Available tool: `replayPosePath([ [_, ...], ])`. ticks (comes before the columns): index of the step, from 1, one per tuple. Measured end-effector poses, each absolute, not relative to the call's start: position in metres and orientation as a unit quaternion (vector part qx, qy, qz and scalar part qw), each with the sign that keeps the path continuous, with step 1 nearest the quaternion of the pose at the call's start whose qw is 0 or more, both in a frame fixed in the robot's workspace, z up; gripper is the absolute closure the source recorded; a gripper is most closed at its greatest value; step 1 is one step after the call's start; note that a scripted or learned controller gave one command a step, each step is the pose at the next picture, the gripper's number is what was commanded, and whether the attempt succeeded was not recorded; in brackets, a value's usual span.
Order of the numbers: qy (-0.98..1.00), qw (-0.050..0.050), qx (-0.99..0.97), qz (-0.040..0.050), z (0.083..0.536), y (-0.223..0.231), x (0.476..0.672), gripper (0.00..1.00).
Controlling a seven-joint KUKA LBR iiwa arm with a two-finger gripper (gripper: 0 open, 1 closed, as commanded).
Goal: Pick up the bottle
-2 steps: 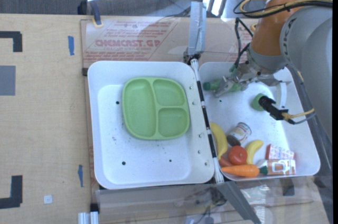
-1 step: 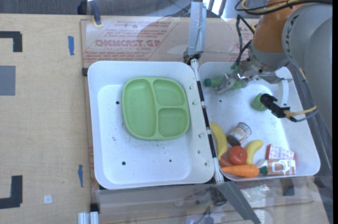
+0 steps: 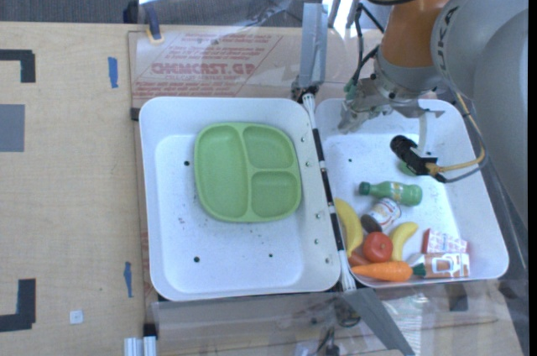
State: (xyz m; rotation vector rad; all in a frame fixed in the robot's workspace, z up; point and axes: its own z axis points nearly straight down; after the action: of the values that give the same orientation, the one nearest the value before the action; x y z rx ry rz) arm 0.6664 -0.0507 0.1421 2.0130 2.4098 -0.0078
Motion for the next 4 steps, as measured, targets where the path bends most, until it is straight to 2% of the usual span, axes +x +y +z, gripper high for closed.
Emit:
replayPosePath([
  [1,0.867,0.004,0.498,0.0010,0.186,-0.090,0.668,1.00],
  [2,0.867,0.004,0.498,0.0011,0.186,-0.090,0.668,0.00],
  [3,0.880,0.001,0.474,0.0001,0.120,-0.146,0.575,0.00],
  [4,0.853,0.005,0.522,0.0009,0.089,-0.186,0.524,0.00],
])
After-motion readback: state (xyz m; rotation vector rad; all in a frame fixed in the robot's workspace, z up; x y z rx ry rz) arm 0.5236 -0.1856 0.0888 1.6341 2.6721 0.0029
